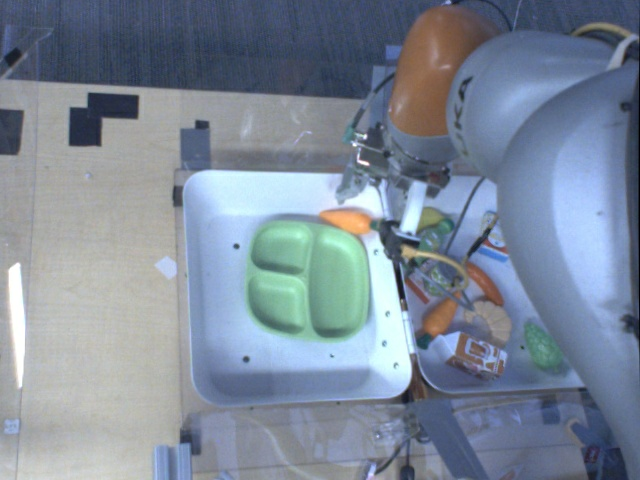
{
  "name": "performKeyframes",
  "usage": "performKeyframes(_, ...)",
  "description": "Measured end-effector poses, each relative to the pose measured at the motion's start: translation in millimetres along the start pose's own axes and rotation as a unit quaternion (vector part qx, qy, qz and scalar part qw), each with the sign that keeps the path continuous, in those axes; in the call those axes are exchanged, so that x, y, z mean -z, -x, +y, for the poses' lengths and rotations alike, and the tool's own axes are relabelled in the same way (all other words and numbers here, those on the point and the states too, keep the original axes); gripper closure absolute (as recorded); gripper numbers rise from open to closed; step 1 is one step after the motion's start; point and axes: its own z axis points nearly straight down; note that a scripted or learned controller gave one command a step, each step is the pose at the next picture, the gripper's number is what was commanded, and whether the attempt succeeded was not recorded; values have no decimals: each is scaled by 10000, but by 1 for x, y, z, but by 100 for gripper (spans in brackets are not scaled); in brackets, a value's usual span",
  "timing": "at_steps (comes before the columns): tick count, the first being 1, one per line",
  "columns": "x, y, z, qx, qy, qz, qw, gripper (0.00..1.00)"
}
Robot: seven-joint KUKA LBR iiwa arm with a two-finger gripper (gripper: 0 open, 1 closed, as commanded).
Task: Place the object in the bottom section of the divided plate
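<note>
Camera view: one plate [306, 291], one carrot [345, 221].

no text, label or number can be read; the small carton [476, 356] in the right bin [440, 376] carries printing, and a dark marking sits on the arm's grey casing [463, 93], but both are too blurred to make out
</note>
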Motion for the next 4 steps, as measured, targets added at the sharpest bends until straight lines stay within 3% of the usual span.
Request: performKeyframes(4, 0, 0, 0, 0, 0, 0, 10000, 0)
